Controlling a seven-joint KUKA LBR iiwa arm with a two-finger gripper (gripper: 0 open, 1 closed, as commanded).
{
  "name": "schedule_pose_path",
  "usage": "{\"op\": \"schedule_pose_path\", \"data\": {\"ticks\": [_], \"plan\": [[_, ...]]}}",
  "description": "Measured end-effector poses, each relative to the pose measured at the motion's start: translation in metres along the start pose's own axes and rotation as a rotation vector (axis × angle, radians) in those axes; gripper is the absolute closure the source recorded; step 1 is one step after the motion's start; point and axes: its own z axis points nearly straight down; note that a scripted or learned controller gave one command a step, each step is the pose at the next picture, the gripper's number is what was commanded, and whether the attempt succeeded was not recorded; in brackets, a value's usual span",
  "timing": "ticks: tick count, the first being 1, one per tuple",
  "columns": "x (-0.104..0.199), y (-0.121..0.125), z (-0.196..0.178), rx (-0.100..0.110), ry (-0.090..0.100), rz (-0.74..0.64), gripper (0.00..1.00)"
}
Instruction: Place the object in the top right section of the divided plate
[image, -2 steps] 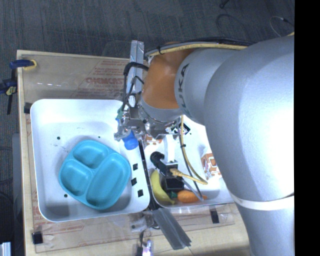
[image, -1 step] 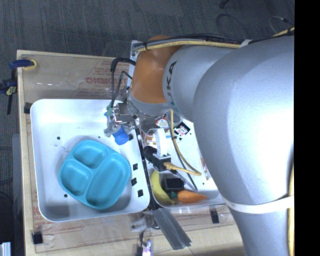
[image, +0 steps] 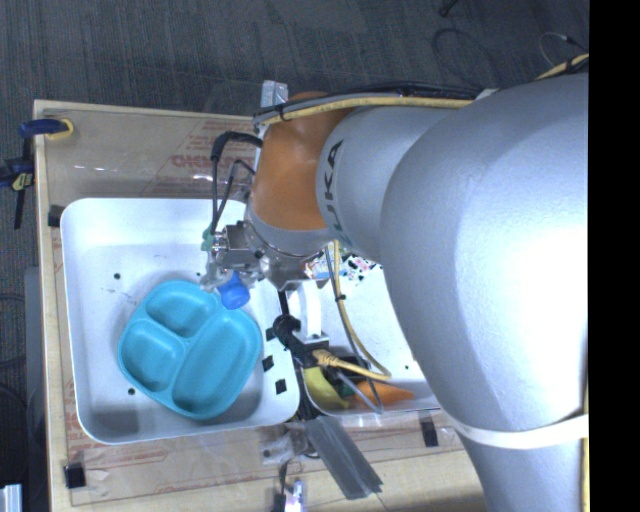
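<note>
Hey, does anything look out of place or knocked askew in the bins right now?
Nothing looks spilled or broken. The blue divided plate sits turned at an angle in the left bin rather than square to its walls. A small blue object sits at the plate's upper right edge, just below the gripper.

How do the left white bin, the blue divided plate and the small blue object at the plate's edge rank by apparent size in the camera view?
1. Left white bin, largest; it holds the plate.
2. Blue divided plate.
3. Small blue object at the plate's upper right edge, by far the smallest. It sits just below the end effector.
</note>
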Motion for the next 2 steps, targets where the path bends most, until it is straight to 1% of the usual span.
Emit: {"op": "schedule_pose_path", "data": {"ticks": [1, 2], "plan": [[0.0003, 0.0097, -0.0005, -0.003, 0.0, -0.032, 1.0], [0.0003, 0.0097, -0.0006, -0.004, 0.0, -0.032, 0.0]]}}
